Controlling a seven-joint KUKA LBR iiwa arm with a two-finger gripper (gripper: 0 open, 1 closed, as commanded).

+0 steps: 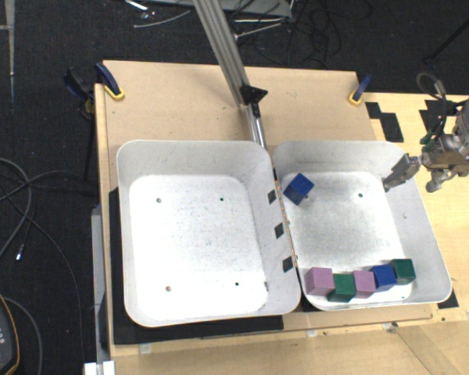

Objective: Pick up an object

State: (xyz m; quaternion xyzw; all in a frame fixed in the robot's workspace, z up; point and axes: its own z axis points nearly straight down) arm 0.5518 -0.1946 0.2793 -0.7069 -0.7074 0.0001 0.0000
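A blue cube (299, 187) lies tilted in the right bin (422, 233), near its upper left corner by the divider. Along that bin's front wall stands a row of cubes: pink (320, 280), green (344, 286), pink (364, 282), blue (384, 275) and green (403, 269). My gripper (417, 179) hangs over the right bin's far right rim. It is open, with nothing between its fingers. It is well to the right of the lone blue cube and above the row.
The left bin (133, 209) sits beside the right one. A slanted metal pole (223, 41) runs from the top down to the gap between the bins. Yellow-tipped clamps (109, 84) (359, 91) grip the bench's back corners.
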